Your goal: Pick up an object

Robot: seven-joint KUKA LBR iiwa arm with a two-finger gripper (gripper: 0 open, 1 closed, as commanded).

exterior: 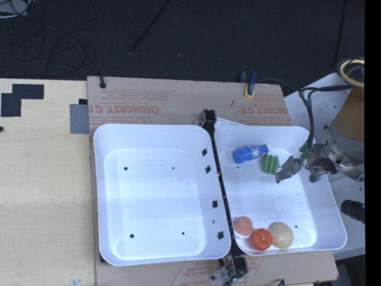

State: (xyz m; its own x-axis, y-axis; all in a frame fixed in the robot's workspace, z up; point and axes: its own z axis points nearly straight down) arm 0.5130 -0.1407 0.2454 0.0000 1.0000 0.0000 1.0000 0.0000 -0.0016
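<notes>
Two white bins side by side on cardboard-covered bench. Left bin (113, 159) shows bare floor w/ a few dark dots. Right bin (324, 219) holds all items. Blue bottle (250, 153) lies on its side nr the far wall, cap end pointing right. Green ridged object (270, 163) sits just beside bottle's cap end, to its right and slightly nearer the camera. At near edge of same bin, three round items clustered: pink piece (243, 225), red-orange ball (261, 239), beige ball (281, 234), the red one touching both neighbours. Gripper (284, 173) enters from right side, over right bin, tip just right of green object. Pincer state: cannot tell, too dark and small; nothing seen gripped. Arm body w/ orange band (351, 115) at right edge.
</notes>
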